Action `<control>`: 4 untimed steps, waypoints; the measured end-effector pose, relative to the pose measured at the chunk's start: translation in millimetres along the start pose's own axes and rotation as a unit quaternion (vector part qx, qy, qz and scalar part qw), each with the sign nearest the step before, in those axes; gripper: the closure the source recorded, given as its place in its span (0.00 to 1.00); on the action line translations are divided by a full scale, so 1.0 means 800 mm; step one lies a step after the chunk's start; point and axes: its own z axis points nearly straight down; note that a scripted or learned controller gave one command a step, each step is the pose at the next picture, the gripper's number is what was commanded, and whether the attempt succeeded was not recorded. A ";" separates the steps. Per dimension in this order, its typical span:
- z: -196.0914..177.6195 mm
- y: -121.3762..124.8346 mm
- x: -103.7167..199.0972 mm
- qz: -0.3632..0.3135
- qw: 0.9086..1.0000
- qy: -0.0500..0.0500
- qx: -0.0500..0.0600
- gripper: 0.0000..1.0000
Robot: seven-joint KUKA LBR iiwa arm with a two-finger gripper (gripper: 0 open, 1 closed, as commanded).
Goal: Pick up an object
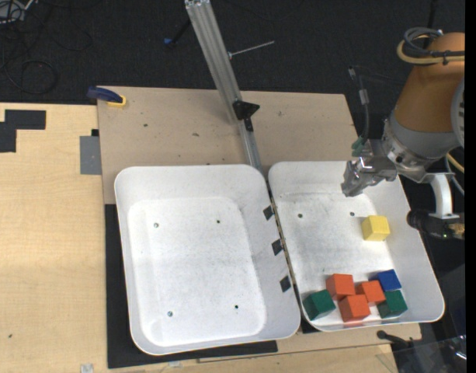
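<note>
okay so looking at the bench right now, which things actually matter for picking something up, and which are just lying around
For the job: gripper above the right bin; in that bin a yellow block, three orange blocks, two green blocks and a blue block.

Lying about: left bin, metal rail, blue clamp.

No readable text, label or number anywhere. Bins (pixel 199 179), blocks (pixel 375 228) and bench (pixel 51 208) carry no legible markings.
</note>
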 end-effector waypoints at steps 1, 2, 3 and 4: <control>-0.003 0.024 0.059 0.000 1.000 0.000 0.000 1.00; -0.007 0.043 0.128 0.000 1.000 0.000 0.000 1.00; -0.007 0.050 0.185 0.001 1.000 0.000 0.000 1.00; -0.006 0.063 0.249 0.001 1.000 0.000 0.000 1.00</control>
